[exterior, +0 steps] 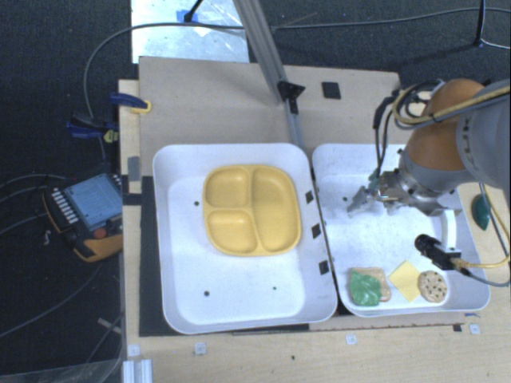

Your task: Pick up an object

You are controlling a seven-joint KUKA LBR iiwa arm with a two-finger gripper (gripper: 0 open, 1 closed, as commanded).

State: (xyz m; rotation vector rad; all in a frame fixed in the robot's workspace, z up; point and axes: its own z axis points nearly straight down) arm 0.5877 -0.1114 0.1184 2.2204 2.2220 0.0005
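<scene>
My gripper (359, 199) hangs over the upper left part of the right bin (335, 166), above bare white floor, with nothing visibly in it. Three small items lie along that bin's near edge. A green piece on a tan slice (366, 286) is leftmost, a yellow cheese-like square (405, 281) is in the middle, and a round speckled cookie (432, 286) is to the right. All three are well below the gripper in the view and apart from it.
A yellow divided plate (251, 210) rests in the left bin (180, 238). The arm's orange and grey wrist (447, 142) with cables covers the right bin's upper right side. A slanted metal pole (267, 42) stands behind the bins.
</scene>
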